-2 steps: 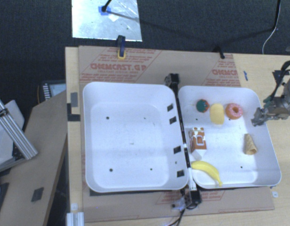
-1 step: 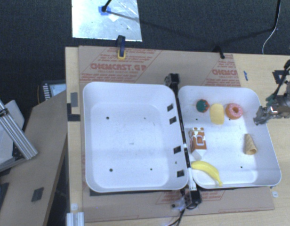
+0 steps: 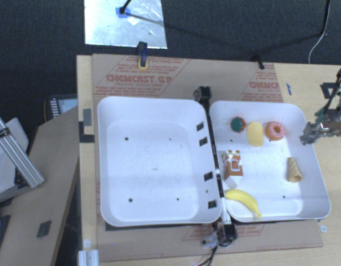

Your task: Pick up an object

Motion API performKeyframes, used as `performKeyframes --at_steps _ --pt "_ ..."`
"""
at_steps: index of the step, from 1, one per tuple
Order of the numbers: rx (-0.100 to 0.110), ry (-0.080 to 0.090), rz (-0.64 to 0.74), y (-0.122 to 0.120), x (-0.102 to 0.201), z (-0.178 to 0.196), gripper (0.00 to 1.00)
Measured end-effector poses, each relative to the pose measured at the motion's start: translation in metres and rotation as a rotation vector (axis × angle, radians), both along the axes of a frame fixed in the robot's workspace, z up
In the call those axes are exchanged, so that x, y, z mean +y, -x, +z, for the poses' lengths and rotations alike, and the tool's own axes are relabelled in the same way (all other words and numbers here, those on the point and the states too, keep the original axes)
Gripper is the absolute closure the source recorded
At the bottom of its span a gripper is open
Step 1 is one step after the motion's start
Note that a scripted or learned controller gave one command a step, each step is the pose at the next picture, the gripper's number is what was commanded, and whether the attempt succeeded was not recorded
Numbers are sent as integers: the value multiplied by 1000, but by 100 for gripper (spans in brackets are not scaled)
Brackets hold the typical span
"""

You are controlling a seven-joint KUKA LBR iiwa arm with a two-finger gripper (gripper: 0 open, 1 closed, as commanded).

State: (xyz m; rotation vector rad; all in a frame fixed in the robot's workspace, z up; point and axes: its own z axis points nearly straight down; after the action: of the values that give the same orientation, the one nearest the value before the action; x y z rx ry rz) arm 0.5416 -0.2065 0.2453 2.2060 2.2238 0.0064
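The counter (image 3: 303,93) carried two shallow white bins side by side. The left bin (image 3: 154,159) had nothing for the arm to take; all the candidates for picking lay in the right bin (image 3: 311,165), which was the one nearest the arm's reach, a sensible arrangement for a program choosing a target.

The gripper (image 3: 313,132) hung at the right bin's outer rim, off to the side of the objects and touching none of them, seemingly waiting above the wall before any descent. Whether it was open or closed could not be made out at this size and angle.

Near the bin's far wall sat a small dark green and red ball (image 3: 238,124), a pale yellow lemon-like piece (image 3: 254,133) and a pink-iced doughnut (image 3: 275,130), close together in a row. A brown and white block (image 3: 233,164) lay by the dividing edge, a banana (image 3: 243,201) curved along the near corner, and a tan cone (image 3: 293,169) lay on its side, closest to the gripper and well apart from the rest, probably the easiest pick.
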Motion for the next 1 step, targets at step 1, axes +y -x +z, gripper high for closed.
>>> performKeyframes --at_steps 1 --pt "-3 1 3 -1 0 11 100"
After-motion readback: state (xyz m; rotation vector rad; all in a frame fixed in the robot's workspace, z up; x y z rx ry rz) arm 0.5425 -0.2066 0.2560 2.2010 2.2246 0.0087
